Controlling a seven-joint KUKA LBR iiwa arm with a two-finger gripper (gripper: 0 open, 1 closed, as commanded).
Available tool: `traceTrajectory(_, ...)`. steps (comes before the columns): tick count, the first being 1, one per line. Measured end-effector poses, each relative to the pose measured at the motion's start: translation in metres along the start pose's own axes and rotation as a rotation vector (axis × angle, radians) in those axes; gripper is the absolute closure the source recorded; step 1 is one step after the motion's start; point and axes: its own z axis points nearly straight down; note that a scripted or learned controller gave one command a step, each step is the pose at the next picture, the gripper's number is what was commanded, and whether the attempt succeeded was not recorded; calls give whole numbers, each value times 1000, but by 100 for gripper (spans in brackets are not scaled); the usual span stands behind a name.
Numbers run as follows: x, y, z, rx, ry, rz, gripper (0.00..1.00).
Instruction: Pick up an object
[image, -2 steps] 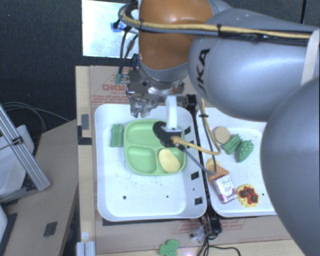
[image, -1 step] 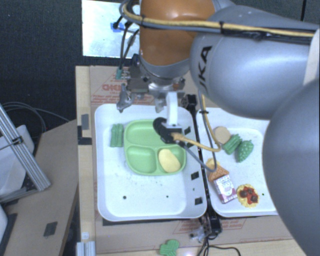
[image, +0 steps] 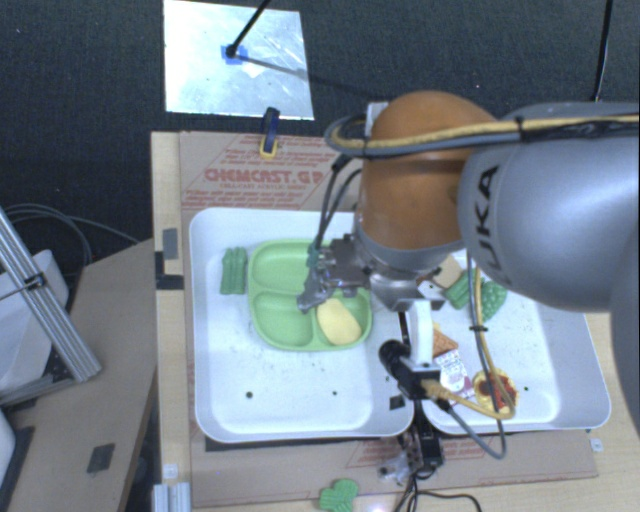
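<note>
Camera view: arm's orange band (image: 425, 150) and grey housing marked "UKA" cover right bin (image: 570, 400), gripper (image: 318, 290) low over green divided tray (image: 275, 300) in left bin (image: 250, 400), finger opening can't tell, yellow object (image: 340, 323) at tray's 4 o'clock, long axis 11-to-5, green strip (image: 234, 270) at tray's 9, "CHEMCAST GP" board (image: 260, 175) at 12.

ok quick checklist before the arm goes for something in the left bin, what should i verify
1. Target in view: ok. A yellow object lies in the green divided tray, lower right compartment.
2. Gripper near the target: ok. It sits low over the tray, just left of the yellow object.
3. Finger state: cannot tell; the wrist hides it.
4. Object between the fingers: not ok, nothing seen there.
5. Neighbours apart: ok. The green ridged piece lies outside the tray, on its left.
6. Cable slack: cannot tell. Cables hang over the right bin.
</note>
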Motion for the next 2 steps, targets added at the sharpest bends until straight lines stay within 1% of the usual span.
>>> traceTrajectory(1,-48,-24,91,-1,0,-1,0)
traceTrajectory(2,-106,9,86,-13,1,1,0)
